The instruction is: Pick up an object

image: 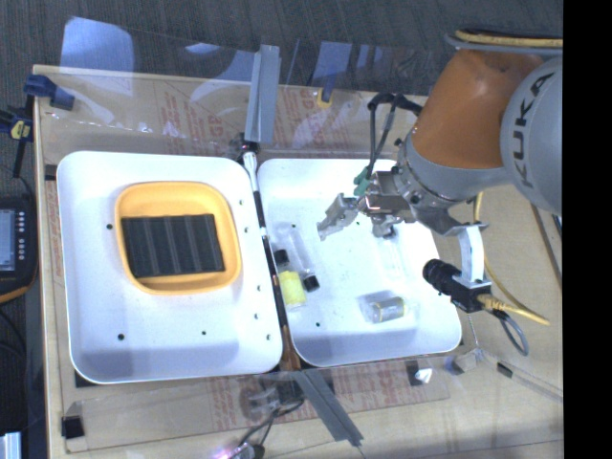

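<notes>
My pincer (337, 213) hangs over the right bin (435, 338), toward its 11 o'clock quarter, with my orange-banded wrist (469, 113) coming in from 2 o'clock. The metal fingers show at the left end of the tool head, but from this slanted overhead I cannot tell how wide they stand, and I see nothing between them, so I log no hold. Candidates in this bin: a small grey cylinder (382, 307) lying on its side toward 5 o'clock, well apart from everything else; a yellow piece (292, 288) at 8 o'clock, hard against the wall by the divider, with a small dark item (311, 282) just beside it; a clear, hard-to-read item (290, 240) at 9 o'clock. The left bin (86, 285) carries a yellow tray with a dark ribbed insert (175, 242). Judgement: the cylinder is the best target, since there is free floor all round it. I should square my fingers across its short axis, descend straight, and close only once at floor level; it may roll if nudged off-centre. The wall-side pieces risk a finger catching the rim.
</notes>
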You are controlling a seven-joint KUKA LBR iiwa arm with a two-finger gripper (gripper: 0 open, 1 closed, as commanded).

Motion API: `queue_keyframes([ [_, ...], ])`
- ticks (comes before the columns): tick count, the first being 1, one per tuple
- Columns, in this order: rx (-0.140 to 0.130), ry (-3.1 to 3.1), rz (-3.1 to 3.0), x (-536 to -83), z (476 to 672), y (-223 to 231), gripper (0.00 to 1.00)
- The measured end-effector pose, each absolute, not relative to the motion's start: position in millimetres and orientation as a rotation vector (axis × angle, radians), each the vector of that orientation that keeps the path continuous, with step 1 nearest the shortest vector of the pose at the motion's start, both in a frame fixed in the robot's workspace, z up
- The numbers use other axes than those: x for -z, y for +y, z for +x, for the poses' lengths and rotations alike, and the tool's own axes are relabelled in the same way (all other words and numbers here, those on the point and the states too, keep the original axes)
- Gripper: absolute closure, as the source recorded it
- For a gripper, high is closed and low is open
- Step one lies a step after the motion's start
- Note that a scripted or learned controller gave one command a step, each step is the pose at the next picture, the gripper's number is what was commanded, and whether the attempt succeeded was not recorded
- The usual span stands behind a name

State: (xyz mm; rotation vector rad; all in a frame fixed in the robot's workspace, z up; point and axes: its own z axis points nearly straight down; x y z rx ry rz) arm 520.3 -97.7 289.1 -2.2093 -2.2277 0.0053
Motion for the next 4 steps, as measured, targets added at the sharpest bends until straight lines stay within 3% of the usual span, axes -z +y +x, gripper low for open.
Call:
queue_keyframes([
  [1, -0.006, -2.225, -2.210, -174, 478.8, -144, 0.00],
  [2, -0.004, -2.300, -2.168, -96, 522.8, -147, 0.00],
  [3, -0.001, -2.364, -2.069, -102, 634.3, -210, 0.00],
  [4, -0.003, -2.378, -2.047, -91, 568.5, -210, 0.00],
])
